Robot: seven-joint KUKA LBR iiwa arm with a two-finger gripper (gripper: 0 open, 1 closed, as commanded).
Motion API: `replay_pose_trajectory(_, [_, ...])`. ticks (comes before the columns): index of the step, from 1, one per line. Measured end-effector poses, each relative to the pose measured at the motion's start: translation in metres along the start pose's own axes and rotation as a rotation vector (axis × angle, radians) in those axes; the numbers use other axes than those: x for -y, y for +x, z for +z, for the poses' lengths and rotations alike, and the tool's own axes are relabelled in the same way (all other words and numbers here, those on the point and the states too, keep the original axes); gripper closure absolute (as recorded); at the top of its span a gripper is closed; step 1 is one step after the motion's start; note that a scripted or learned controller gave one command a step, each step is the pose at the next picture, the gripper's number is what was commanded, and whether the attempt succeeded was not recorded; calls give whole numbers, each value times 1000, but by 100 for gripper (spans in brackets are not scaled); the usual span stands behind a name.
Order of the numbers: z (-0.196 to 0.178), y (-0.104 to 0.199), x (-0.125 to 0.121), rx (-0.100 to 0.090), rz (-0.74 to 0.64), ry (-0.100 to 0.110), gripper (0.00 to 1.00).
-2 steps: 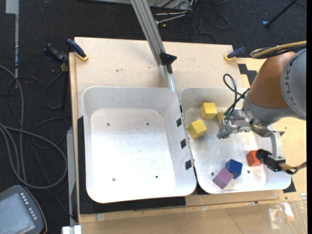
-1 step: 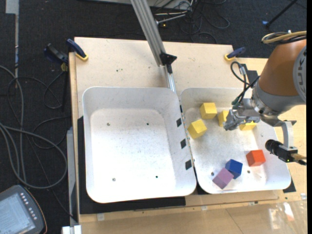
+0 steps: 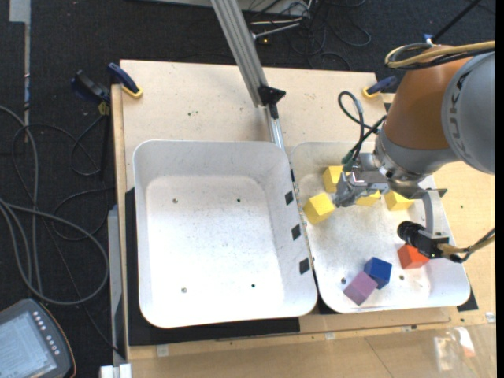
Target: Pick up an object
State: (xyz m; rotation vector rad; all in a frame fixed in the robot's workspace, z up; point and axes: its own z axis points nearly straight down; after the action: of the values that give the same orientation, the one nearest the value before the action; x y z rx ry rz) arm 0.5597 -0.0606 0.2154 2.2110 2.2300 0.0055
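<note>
hovering claw (image 3: 350, 189) low among yellow blocks (image 3: 320, 206) in right bin (image 3: 441, 294); finger state cannot tell. risk: crowding nudges blocks aside, empty grasp.

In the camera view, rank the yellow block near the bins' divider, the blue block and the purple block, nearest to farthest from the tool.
1. Yellow block, just left of the tool.
2. Blue block, toward the right bin's near edge.
3. Purple block, touching the blue one, slightly farther.

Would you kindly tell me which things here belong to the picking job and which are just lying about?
Job: end effector, yellow blocks, blue block, purple block, red block, right bin.
Lying about: left bin, clamps, floor cables.
</note>
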Motion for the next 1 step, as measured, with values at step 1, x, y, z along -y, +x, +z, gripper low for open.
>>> replay_pose_trajectory(1, [-8, 64, -5, -1, -1, 2, 100])
